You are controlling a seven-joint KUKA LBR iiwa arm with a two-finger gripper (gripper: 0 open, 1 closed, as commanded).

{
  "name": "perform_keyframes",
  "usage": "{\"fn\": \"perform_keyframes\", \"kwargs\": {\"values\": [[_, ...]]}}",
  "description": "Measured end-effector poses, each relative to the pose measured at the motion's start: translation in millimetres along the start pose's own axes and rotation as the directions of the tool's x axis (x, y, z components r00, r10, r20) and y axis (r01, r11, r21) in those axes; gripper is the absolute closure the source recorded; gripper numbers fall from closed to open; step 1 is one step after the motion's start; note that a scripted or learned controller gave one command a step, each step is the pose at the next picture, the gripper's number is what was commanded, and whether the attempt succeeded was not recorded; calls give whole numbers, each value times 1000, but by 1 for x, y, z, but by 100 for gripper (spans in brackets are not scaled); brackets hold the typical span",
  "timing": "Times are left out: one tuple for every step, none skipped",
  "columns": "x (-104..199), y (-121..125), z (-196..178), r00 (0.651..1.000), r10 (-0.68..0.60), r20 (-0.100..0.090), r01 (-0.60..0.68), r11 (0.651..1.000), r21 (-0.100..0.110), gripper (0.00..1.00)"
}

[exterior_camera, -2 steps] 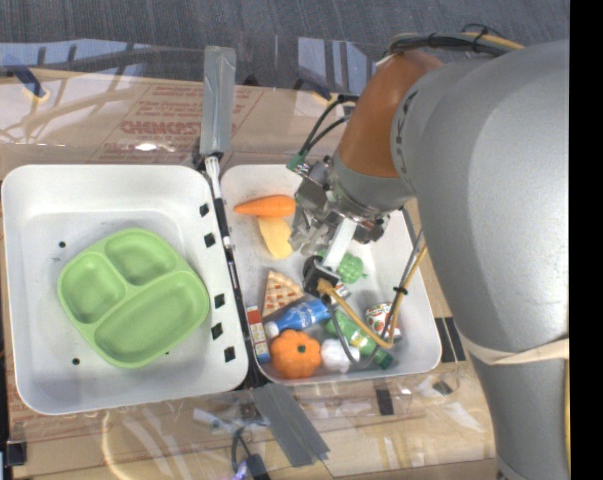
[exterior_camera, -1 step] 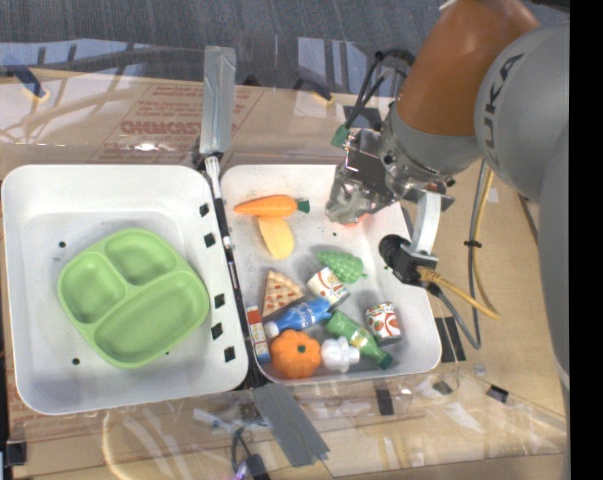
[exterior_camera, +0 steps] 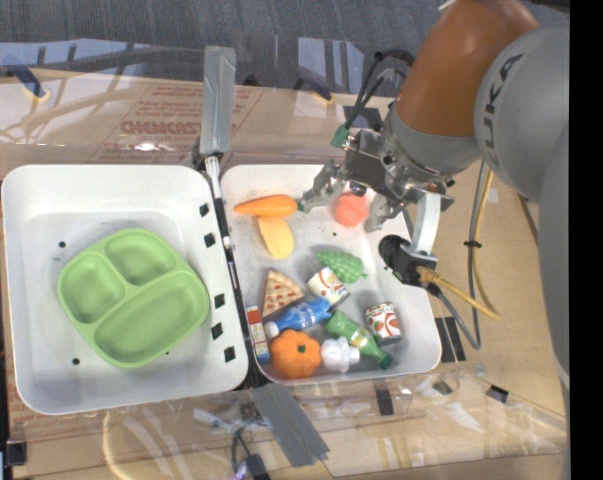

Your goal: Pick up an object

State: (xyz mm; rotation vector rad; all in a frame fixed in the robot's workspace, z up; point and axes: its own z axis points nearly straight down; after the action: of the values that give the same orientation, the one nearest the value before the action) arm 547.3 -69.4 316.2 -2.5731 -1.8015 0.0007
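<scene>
Fingers (exterior_camera: 351, 200) spread, straddling pink-red toy (exterior_camera: 351, 209) near right bin's (exterior_camera: 428, 320) back rim; carrot (exterior_camera: 267, 206) just left.

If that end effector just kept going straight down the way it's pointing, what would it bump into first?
Most likely the small round pinkish-red toy fruit lying under the end effector in the right white bin. Depth is hard to judge from this slanted view.

Two white bins (exterior_camera: 21, 298) of smooth, faintly glossy plastic sit on a bench (exterior_camera: 111, 118) covered in brown printed cardboard under shiny clear film. The green tray (exterior_camera: 131, 296) at left is matt plastic, and the small toy foods (exterior_camera: 311, 308) at centre look like glossy plastic. The arm (exterior_camera: 526, 88) at upper right has a satin grey shell with a smooth orange band.
</scene>
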Motion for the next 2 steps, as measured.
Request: {"fn": "perform_keyframes", "kwargs": {"values": [[54, 18, 67, 996, -84, 2, 84, 996, 7, 0], [55, 19, 66, 996, -84, 2, 84, 996, 6, 0]]}}
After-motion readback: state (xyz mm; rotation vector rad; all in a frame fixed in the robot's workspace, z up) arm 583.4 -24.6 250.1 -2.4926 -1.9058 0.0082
